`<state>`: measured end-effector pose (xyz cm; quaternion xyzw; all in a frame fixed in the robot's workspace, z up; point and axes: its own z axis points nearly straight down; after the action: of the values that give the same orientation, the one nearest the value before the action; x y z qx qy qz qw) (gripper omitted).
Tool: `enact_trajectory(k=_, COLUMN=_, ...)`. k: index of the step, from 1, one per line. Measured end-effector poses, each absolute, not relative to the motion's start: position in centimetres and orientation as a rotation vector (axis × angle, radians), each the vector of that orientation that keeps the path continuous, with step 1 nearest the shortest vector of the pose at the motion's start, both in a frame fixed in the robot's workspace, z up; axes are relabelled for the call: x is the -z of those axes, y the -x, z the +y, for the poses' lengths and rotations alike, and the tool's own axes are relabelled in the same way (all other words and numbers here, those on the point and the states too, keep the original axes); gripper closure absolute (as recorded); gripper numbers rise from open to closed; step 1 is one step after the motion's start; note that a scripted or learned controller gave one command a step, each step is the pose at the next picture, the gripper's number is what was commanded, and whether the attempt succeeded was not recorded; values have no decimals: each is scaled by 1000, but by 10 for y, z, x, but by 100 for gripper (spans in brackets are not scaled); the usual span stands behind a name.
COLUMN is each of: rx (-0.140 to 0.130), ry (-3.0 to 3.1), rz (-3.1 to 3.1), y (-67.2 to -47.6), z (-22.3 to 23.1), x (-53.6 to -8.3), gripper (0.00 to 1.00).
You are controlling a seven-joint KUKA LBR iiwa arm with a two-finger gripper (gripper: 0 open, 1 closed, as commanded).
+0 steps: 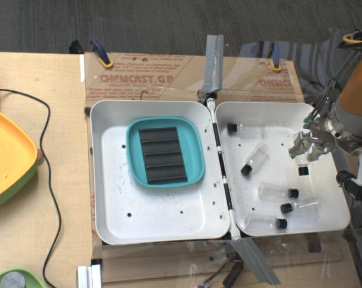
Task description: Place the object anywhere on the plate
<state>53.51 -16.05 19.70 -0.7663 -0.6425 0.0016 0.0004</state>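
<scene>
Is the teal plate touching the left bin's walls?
Apart. The camera view shows white bin floor all around the teal plate, inside the left bin.

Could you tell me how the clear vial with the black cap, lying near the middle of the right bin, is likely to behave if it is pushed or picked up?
The clear vial lies on its side and looks cylindrical, so a nudge would probably roll it across the right bin. It looks like thin, see-through plastic, so it is likely light. Its smooth wall may slip in the end effector.

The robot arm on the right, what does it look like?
The arm has an orange band above a grey wrist. Thin dark cables run along it. Its gripper is a small bundle of shiny silver-grey metal parts with a bit of green.
</scene>
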Motion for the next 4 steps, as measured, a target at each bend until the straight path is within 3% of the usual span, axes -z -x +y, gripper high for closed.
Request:
enact_trajectory(k=1, rx=-5, ry=2407, rz=-2018, y=-535, z=-161, x=-197, gripper=0)
enact_trajectory(k=2, rx=-4, ry=2427, rz=-1995, y=-533, z=-170, x=-281, gripper=0)
enact_trajectory(k=3, rx=-5, ry=2457, rz=-1958, y=-557, z=-202, x=-388, gripper=0)
enact_trajectory(k=4, rx=-6, ry=2634, rz=-1712, y=-603, z=-213, x=-440, gripper=0)
